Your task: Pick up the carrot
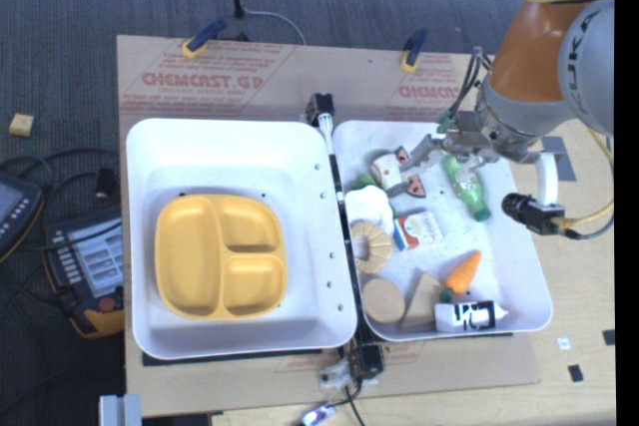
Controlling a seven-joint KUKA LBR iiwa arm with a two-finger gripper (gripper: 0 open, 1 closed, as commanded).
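Note:
The orange carrot (463, 270) lies in the right bin (529, 259), near its front right corner, just above a white bottle with a black label (467, 316). My gripper (407, 170) hovers over the back middle of that bin, well to the upper left of the carrot. Its fingers (402, 156) stand open with nothing between them. The grey arm with the orange band (534, 55) reaches in from the upper right.
A green bottle (467, 185), a silvery object (382, 165), a white cup (366, 207), a small printed packet (419, 228) and round wooden pieces (375, 244) crowd the right bin. The left bin (150, 155) holds a yellow divided plate (220, 254).

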